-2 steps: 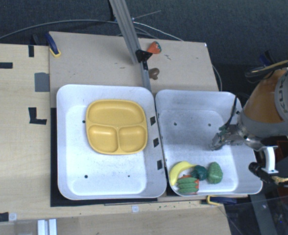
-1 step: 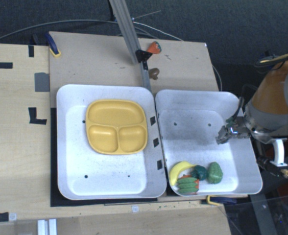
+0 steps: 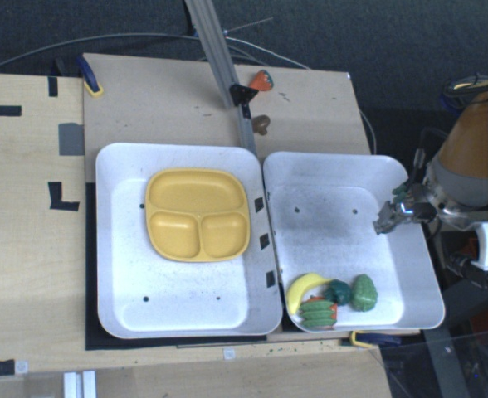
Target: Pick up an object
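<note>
You have two shallow white plastic bins side by side: the left bin (image 3: 119,305) carries a yellow three-compartment plastic tray (image 3: 198,214), and the right bin (image 3: 344,181) holds the pickable toys, all clustered in its near corner. The grey arm with its orange band (image 3: 468,152) reaches in from the right, and its two-finger gripper (image 3: 389,218) sits over the right bin's right-hand wall, well apart from the toys and carrying nothing that you can see.

The toys lie touching one another: a curved yellow plastic banana (image 3: 302,289), a rounded green vegetable (image 3: 363,293), a darker teal piece (image 3: 339,291) between them, and a small green-and-red item (image 3: 318,312) against the near wall.

By my reading, you are at the approach step, with no grasp made yet. Your next move calls for travelling towards the near corner and descending on one toy; the green vegetable, at the cluster's outer end, looks the most open.
</note>
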Robot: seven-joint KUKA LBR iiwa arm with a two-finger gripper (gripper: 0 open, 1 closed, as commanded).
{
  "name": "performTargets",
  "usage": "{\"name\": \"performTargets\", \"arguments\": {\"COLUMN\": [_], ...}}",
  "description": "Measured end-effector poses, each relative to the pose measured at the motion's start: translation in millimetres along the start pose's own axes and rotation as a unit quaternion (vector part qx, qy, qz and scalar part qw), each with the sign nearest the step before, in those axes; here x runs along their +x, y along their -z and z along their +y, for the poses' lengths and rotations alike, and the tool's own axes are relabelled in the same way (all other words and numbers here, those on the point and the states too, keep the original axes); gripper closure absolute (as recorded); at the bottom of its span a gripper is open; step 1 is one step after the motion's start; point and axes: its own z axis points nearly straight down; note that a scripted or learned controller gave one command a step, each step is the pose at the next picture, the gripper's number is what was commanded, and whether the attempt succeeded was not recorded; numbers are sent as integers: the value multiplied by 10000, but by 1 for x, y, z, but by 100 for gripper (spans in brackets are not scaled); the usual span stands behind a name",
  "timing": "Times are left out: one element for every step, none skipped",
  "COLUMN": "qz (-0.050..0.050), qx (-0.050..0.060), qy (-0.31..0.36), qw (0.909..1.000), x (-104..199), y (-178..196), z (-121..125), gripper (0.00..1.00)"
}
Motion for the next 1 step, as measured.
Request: {"name": "performTargets", "arguments": {"qz": [-2], "qx": [-4], "qy": [-2], "qw": [10000], "x": [0], "y": [46], "z": [1], "gripper": [100]}}
